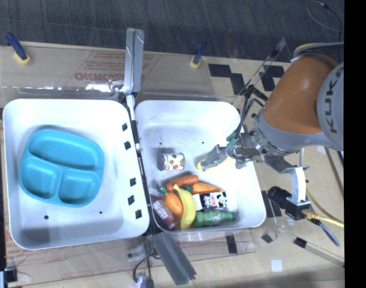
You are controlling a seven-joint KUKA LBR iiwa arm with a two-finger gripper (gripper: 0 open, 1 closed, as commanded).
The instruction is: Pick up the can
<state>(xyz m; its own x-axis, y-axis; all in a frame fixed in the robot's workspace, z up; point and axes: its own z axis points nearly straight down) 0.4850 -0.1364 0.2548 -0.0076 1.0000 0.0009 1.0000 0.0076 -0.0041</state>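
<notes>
The can [173,161] is small, with a white label printed in red and green. It lies on its side on the floor of the right bin [189,116], near the bin's left wall. My gripper [207,159] hangs low over the same bin, just right of the can and apart from it. A little bare bin floor shows between the two. The grey arm with its orange band [300,98] reaches in from the right.
A heap fills the right bin's front: two carrots [182,182], a banana [186,209], a green bottle [214,217] and a cow-patterned carton [214,200], close below the can. The left bin [21,221] holds a blue divided plate [63,165].
</notes>
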